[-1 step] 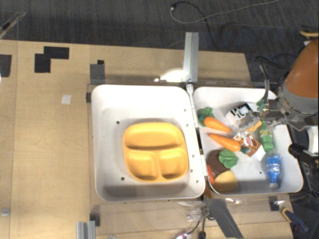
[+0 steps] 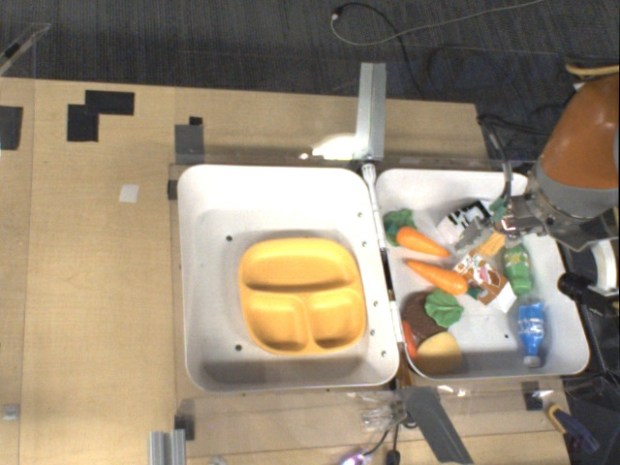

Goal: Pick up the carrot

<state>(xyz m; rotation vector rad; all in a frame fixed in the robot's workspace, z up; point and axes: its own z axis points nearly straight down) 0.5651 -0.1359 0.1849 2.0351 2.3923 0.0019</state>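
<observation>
Above the right bin (image 2: 572, 356), pincer (image 2: 473, 223) near a carrot (image 2: 422, 242).

A single fixed camera looked down at a slant from high above the tabletop (image 2: 87, 260), taking in both white bins (image 2: 281, 187) side by side from a middling distance, with dark carpet along the frame's top and the arm (image 2: 581, 153) entering from the right.

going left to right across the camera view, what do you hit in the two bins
yellow plate in the left bin → upper carrot in the right bin → gripper → blue bottle
</observation>
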